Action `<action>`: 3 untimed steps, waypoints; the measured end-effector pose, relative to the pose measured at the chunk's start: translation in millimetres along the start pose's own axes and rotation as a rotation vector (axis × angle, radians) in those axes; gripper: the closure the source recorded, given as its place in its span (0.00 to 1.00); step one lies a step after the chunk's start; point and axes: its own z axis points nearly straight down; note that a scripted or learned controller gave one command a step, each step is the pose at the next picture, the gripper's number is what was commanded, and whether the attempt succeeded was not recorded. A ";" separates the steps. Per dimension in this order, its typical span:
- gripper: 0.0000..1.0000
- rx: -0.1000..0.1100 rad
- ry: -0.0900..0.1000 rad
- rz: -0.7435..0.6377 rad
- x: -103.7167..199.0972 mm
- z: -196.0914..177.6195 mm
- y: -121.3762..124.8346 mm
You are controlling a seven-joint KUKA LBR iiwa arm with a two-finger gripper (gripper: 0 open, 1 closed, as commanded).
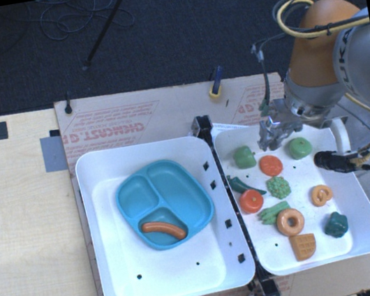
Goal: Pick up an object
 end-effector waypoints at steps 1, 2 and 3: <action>1.00 0.000 0.000 -0.003 -1.5 -27.9 0.4; 1.00 0.008 0.002 -0.006 31.6 -16.7 -41.7; 1.00 0.009 0.002 -0.006 64.5 -16.0 -87.8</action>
